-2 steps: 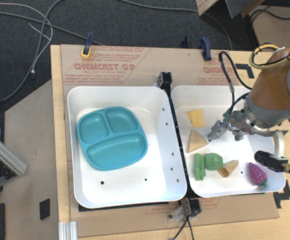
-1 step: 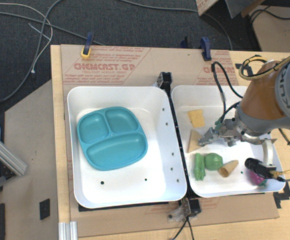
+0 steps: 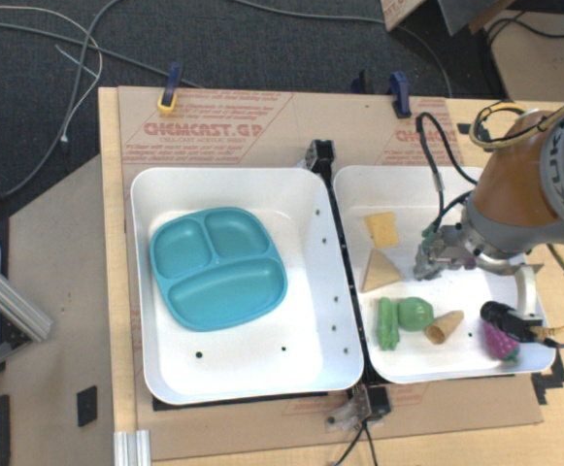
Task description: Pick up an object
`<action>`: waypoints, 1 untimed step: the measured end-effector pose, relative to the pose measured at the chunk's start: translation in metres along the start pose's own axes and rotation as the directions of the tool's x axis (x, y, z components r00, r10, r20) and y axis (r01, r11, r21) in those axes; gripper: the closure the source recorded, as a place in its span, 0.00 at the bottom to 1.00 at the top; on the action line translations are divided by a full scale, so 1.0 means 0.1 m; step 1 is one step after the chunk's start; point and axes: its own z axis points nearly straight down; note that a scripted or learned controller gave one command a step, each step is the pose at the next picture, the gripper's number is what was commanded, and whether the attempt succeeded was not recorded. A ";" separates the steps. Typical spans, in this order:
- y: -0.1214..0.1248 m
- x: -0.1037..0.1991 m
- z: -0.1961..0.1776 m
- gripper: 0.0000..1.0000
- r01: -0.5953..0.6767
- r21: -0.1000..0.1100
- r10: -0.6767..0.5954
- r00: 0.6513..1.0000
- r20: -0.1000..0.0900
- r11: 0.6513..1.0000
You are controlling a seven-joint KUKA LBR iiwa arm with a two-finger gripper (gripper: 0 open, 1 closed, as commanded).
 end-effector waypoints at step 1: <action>0.11 -0.05 -0.54 1.00 0.002 -0.001 -0.002 1.000 0.003 1.000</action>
